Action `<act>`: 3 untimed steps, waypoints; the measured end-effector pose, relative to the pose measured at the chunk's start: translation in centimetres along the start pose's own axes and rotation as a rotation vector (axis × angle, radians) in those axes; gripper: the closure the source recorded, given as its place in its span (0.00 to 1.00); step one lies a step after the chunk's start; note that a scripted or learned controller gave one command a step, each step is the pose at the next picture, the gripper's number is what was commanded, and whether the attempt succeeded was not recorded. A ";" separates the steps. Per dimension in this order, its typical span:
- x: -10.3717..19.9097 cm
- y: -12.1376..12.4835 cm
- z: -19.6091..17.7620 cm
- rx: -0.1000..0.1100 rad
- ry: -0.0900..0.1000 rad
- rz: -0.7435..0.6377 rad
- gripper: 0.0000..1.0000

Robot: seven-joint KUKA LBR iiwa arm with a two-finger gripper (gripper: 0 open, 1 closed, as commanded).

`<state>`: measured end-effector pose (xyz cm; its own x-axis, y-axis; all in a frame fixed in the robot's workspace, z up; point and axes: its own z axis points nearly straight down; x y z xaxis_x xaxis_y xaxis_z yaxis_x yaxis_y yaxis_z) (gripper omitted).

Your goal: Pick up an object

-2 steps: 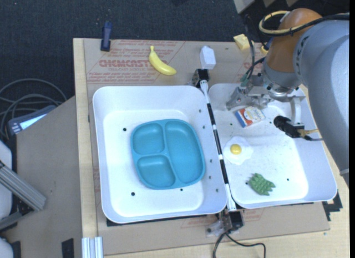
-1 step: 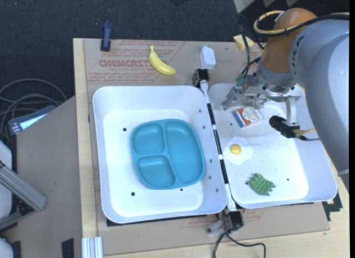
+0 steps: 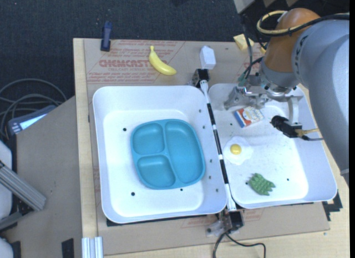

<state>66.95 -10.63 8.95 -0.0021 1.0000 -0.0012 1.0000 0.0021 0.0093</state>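
Note:
My gripper [image 3: 245,106] hangs low over the far left part of the right bin [image 3: 310,179], with its fingers spread apart. Just below them a small white carton with red and blue print [image 3: 247,117] lies on the bin floor, and nothing is held between the fingers. Nearer the front lie a toy fried egg [image 3: 236,151] and a green leafy toy [image 3: 260,184]. In the left bin [image 3: 111,140] rests a blue divided plate [image 3: 166,153].
A yellow banana [image 3: 160,62], a blue marker [image 3: 106,35] and a small white block [image 3: 208,56] lie on the bench behind the bins. A divider rail [image 3: 213,135] runs between the bins. Cables lie on the floor at left.

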 end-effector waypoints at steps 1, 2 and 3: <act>-0.5 -0.6 -0.1 -0.002 0.000 -0.001 0.00; -0.3 -0.7 -0.1 -0.003 -0.003 0.000 0.00; 0.2 -1.1 -0.1 -0.003 -0.005 0.001 0.00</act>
<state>65.84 -10.39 9.02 -0.0012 1.0000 -0.0058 0.9999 0.0013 0.0123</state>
